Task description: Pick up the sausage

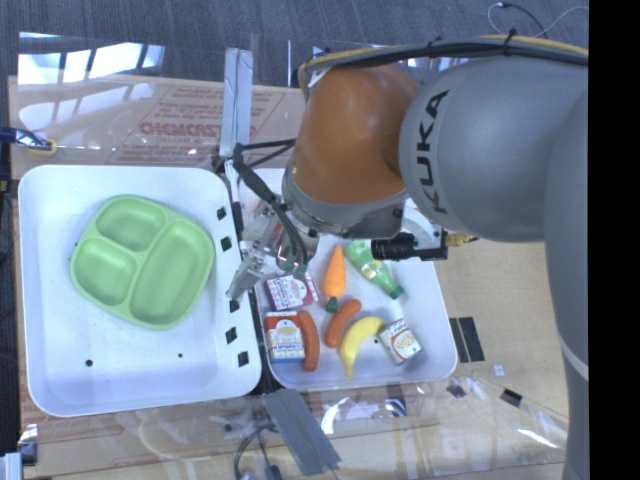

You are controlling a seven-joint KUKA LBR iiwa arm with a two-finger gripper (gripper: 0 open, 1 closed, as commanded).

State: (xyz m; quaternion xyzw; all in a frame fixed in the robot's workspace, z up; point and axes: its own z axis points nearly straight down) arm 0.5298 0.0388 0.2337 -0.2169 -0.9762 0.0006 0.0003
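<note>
Two red-orange sausage shapes lie in the right bin [440,363]. One short sausage [343,320] sits near the bin's middle, between a carrot [335,273] and a banana [358,341]. A second, darker one [310,342] rests against a red-and-white box [285,336] at the front left. My gripper [256,258] hangs at the right bin's left wall, up and to the left of both sausages and apart from them. Nothing shows in its grasp. The arm's bulky orange and grey body hides the back half of the right bin.
A green bottle [375,268], a small can [402,340] and a small packet [288,290] crowd the right bin too. The left bin [40,368] holds a green divided plate [143,259]. The divider between the bins [235,298] runs just left of the gripper.
</note>
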